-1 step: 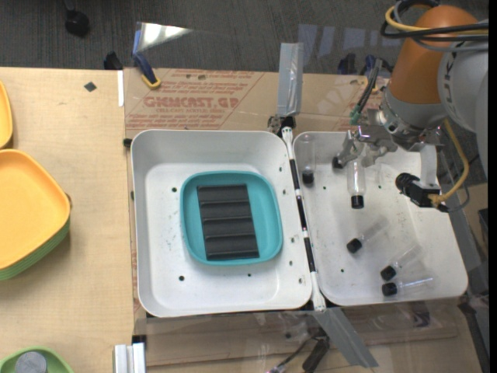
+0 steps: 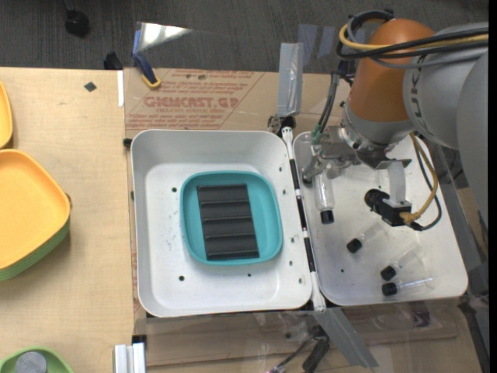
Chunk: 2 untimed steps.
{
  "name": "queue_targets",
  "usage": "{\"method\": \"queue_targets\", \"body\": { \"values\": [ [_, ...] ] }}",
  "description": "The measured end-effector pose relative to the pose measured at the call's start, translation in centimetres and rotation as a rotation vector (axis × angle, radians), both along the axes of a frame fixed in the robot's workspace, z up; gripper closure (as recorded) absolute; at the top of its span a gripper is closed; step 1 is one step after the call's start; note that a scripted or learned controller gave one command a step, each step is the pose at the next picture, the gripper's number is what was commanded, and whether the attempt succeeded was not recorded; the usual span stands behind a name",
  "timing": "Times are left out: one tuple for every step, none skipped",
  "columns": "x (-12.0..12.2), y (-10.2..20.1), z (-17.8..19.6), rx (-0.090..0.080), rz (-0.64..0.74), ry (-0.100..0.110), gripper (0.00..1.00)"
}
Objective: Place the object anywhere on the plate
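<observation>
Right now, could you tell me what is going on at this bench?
The arm is reaching into the right bin, its tool low near that bin's left wall. Small clear tubes with black caps lie scattered there. The teal plate in the left bin carries a black ridged block; no tube is on it yet.

Dark grey carpet floor (image 2: 217, 6) lies beyond a pale wooden bench (image 2: 62, 138) topped with cardboard (image 2: 194, 99).

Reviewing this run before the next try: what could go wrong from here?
1. The clear vials with black caps lie scattered in the right bin; they are thin and transparent, so a grasp may miss or roll them.
2. The teal plate in the left bin already bears a black ribbed block, so a dropped vial could roll off.
</observation>
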<state>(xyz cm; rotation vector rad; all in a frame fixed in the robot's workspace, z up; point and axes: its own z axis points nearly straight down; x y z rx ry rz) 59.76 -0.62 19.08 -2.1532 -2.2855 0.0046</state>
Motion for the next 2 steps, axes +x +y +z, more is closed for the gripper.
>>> {"method": "queue_targets", "body": {
  "values": [
    [-5.43,4.70,-0.02,0.000,0.023,0.000,1.00],
    [-5.42,4.64,-0.01,0.000,0.022,0.000,0.00]
  ]
}}
